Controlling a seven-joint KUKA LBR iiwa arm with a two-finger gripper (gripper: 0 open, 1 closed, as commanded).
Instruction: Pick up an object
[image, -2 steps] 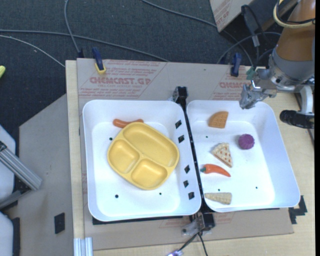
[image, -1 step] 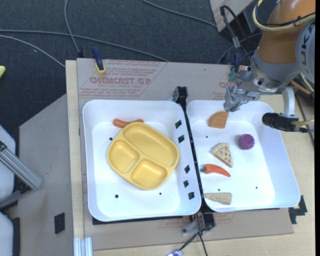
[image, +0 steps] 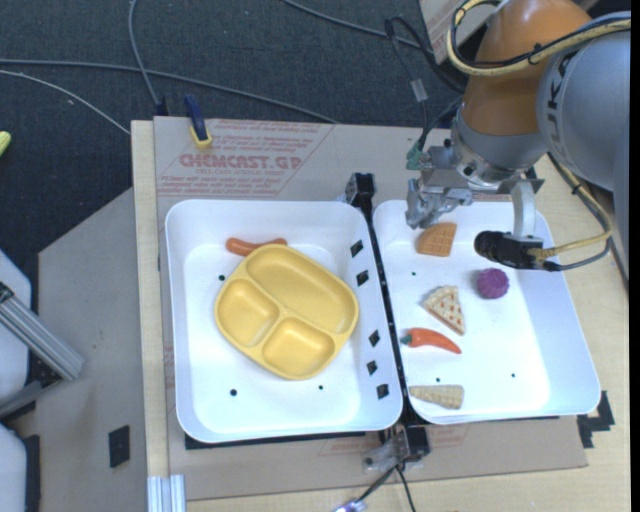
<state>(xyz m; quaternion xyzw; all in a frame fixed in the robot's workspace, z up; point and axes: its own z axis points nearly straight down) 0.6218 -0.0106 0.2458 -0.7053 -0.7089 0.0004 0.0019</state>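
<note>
The gripper hangs over the far left corner of the right bin, its dark fingers pointing down just above and to the left of a small orange waffle-like square. Whether those fingers are wide or narrow I cannot tell, since the wrist hides the gap between them, and nothing shows between them. This looks like the approach step of the pick: the tool is lined up near a candidate but has not yet closed on it. The waffle-like square is the nearest thing. The other choices in the same bin are a purple ball to its right, a pizza-slice wedge nearer, an orange-red carrot below that, and a pale wafer piece at the near edge. The left bin holds a yellow divided plate with a sausage tucked at its far rim, well apart from the tool. The next move probably calls for a small shift right and nearer to centre over the square, then a straight descent. The piece is flat and thin, so the fingers must reach almost to the bin floor to catch its edges.
</note>
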